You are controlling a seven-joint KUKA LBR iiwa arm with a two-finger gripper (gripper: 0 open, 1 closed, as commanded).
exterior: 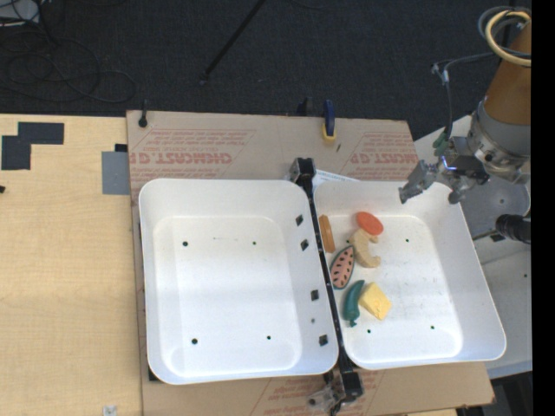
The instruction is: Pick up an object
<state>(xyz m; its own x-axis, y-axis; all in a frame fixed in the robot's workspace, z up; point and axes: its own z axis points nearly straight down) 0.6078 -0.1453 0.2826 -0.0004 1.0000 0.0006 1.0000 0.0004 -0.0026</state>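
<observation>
You've got two white bins (260, 193) on brown cardboard (217, 150) with red print. Down and left of the grey gripper (431, 185) there's an orange-red piece (369, 224), a tan one (365, 250), a thin orange stick (326, 233), a pink oval with dark spots (342, 267), a teal-green curved one (352, 302) and a yellow block (376, 302). The arm (510, 85) has that orange band.

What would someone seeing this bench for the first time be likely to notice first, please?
Probably the small cluster of colourful objects against the left wall of the right bin: an orange-red piece, a yellow block, a green curved piece and a pink speckled oval. Next, the gripper hanging above that bin's far right corner, apart from the objects. The left bin lies alongside, plain white.
</observation>
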